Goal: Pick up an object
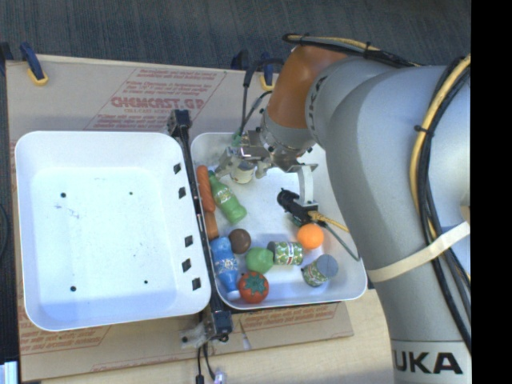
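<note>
**Kid:** Why is the arm way down in that bin?

**Dad:** It has to pick one thing up, and all the toys are in the right bin. So it leans in from the right side and puts its claw low, near the bin's far edge.

**Kid:** Did the claw grab something?

**Dad:** I cannot tell. The wrist and wires cover it, so I can't see how wide it is or if anything sits in it.

**Kid:** What is close to it?

**Dad:** The green bottle lies just beside it, near the bin's left edge. A long orange stick rests along that same edge.

**Kid:** And the other toys?

**Dad:** They crowd the near edge. The tomato sits in the near left corner, by a blue bottle. The orange ball and a small can are more to the right. Packed toys are hard to grip, I think.

**Kid:** Why is the left bin there?

**Dad:** Maybe to drop things into. That is my guess.
</note>
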Robot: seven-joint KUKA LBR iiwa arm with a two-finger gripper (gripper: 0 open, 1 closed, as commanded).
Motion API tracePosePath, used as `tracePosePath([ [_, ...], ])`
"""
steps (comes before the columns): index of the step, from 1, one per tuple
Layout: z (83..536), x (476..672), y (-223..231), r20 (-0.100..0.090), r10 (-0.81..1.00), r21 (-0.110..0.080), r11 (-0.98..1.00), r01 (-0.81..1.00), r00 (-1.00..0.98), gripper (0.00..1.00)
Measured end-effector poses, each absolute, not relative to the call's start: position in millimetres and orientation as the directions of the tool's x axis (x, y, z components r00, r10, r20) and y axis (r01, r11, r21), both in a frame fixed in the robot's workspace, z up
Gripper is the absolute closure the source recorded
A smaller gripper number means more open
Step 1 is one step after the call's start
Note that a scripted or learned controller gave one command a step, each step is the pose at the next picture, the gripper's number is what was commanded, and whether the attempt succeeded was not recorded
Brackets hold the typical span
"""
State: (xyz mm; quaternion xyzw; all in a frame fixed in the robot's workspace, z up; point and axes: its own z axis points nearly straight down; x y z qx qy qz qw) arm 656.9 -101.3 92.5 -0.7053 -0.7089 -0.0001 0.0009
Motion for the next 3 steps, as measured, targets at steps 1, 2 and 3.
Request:
tracePosePath([
  [1,103,657.1,-101,0.002,1.000,-0.003,0.009,1.000,-0.009,1.00],
  [2,113,657.6,-101,0.002,1.000,-0.002,0.013,1.000,-0.013,1.00],
  [3,113,657.6,-101,0.002,1.000,-0.002,0.013,1.000,-0.013,0.00],
])
